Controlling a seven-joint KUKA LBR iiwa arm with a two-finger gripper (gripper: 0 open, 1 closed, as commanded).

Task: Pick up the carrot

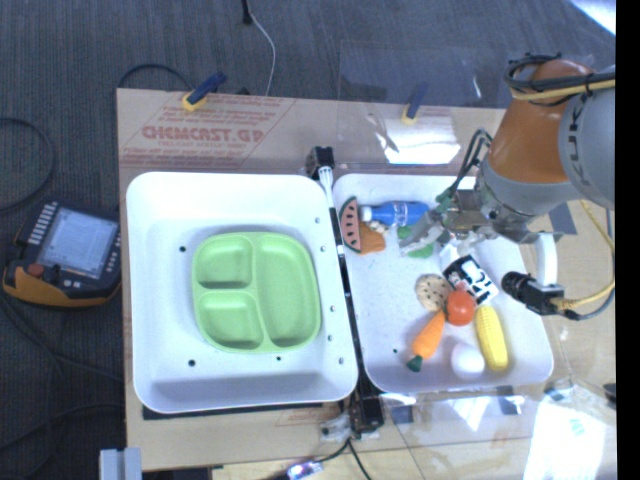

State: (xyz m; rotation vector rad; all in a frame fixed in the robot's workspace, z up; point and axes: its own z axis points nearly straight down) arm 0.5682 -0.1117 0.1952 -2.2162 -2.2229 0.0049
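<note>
My hand [440,230] hangs over the upper part of the right bin [395,368], reaching in from the right, with the orange band of my arm [535,143] above it. Whether it is spread or pressed together I cannot tell; it is a dark cluster against the bin floor, and nothing shows pinched in it.

The carrot [428,337] lies well apart from my hand, down toward the near edge of the same bin, tilted with its green top [414,363] lowest and to the left. Its thick end touches a small tomato [459,310]. A corn cob [490,336] lies just beside it on the right, with a white egg [467,359] below. A cookie [432,289] sits just above the carrot.

Near my hand are a blue bottle [392,212] and a watermelon slice [350,224].

The left bin [160,208] on the counter [220,133] holds a green divided plate [256,290].
</note>
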